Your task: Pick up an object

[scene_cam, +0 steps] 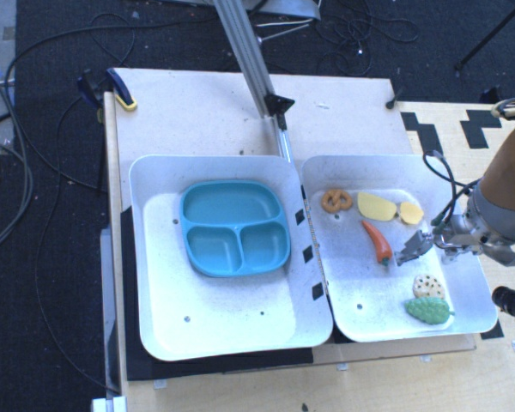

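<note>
Grey metal, the gripper (pixel 412 251) hangs low just right of the red pepper (pixel 378 241) in the right bin (pixel 348 312), holding nothing; how far it is spread I cannot tell. This looks like the approach step: next it must shift left over the pepper and close.

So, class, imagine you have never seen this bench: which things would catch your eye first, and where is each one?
The bright blue divided tray stands out first, alone in the left bin. Next come the small coloured toy foods in the right bin: a red pepper in the middle, a pretzel near the back, a green piece at the front. The gripper hangs just right of the pepper.
</note>
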